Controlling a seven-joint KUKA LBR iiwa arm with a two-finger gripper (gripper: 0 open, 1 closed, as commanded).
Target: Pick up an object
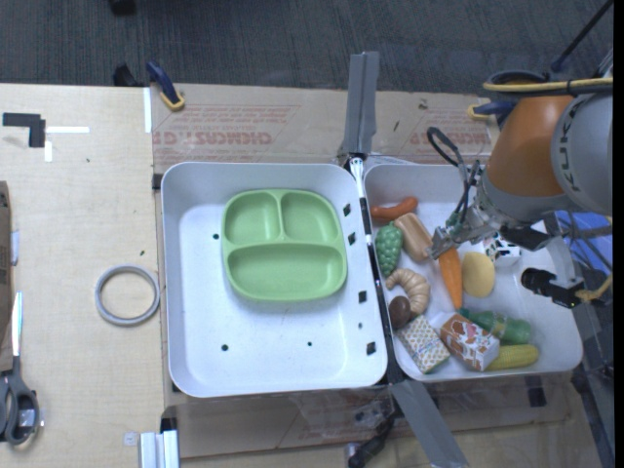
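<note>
My gripper (452, 235) hangs low over the right bin (561, 295), its tip right at the upper end of an orange carrot (451, 279). A tan bread roll (413, 234) lies just left of the tip and a yellow lemon (478, 273) just right of the carrot. Around them lie a red sausage (395, 208), green grapes (389, 247), a croissant (409, 287), a brown chestnut (400, 310), a cracker packet (421, 344), a red snack packet (466, 341), a green cucumber (503, 326) and yellow corn (514, 357). Whether the tip touches the carrot I cannot make out.
A green divided plate (285, 245) lies in the left bin (263, 359). On the wooden bench to the left are a ring of tape (127, 293) and scissors (18, 405). A blue clamp (166, 84) sits at the back edge. The arm's orange band (526, 149) looms over the right bin.
</note>
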